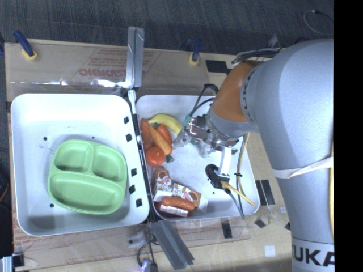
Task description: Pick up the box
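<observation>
The box lies flat in the near left corner of the right bin. It is white and red with a food picture on its top. My gripper hangs over the middle of that bin, beside the banana and carrots, well behind the box and apart from it. The grey arm with its orange band reaches in from the right and hides the bin's right side.
A yellow banana, orange carrots and a red tomato crowd the right bin's left wall, just left of the gripper. The left bin holds a green divided plate. Cables dangle below the wrist.
</observation>
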You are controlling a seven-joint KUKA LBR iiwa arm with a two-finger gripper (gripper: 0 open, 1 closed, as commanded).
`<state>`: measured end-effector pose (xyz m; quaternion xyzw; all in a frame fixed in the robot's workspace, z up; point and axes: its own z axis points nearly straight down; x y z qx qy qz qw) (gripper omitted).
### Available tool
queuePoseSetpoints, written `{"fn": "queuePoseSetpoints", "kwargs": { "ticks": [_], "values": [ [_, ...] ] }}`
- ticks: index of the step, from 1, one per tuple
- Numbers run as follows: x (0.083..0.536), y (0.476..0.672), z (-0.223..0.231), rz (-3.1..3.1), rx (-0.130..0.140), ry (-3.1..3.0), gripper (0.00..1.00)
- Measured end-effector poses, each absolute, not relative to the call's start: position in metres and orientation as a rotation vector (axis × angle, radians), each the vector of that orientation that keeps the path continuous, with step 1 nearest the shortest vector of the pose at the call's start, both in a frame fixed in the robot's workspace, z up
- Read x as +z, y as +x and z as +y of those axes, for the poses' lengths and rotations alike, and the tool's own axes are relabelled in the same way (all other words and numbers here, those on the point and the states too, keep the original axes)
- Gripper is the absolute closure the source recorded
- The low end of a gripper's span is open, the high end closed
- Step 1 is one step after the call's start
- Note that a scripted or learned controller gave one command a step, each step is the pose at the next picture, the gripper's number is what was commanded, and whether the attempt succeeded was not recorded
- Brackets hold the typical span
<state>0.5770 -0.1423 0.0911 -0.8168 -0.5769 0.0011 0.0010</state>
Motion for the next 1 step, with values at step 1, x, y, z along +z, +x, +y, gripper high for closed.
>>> {"fn": "queuePoseSetpoints", "kwargs": {
  "ticks": [1],
  "values": [
    [0.1006, 0.577, -0.1418, -1.814, 0.004, -2.56, 1.0]
  ]
}}
